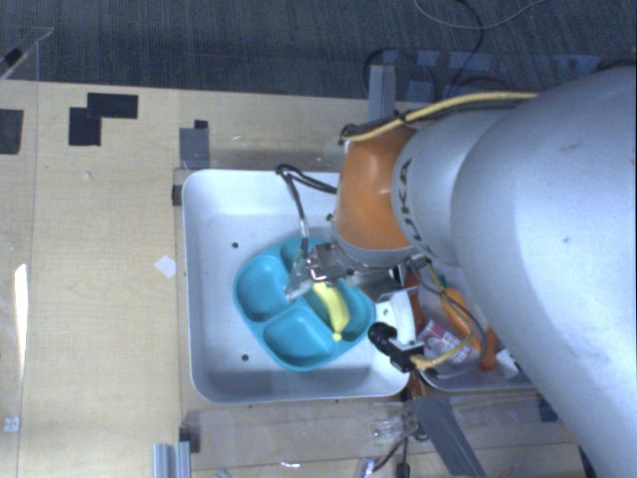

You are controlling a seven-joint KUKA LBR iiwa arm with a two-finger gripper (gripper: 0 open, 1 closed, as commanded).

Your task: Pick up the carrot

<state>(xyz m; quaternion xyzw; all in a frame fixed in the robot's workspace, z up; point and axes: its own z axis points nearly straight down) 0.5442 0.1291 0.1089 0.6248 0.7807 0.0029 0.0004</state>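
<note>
- Gripper (304, 270) low over the blue divided tray (274, 312) in the left bin (214, 267); finger spread impossible to tell, hidden under the orange wrist band.
- Yellow banana (333, 307) lying in the tray, just beside the gripper.
- Carrot (488, 345) in the right bin, near a cable, well apart from the gripper.

Most of the right bin (468, 378) is hidden by the arm (528, 227). The carrot (488, 345) is partly covered; the blue tray (269, 302) is overlapped at its right.
</note>
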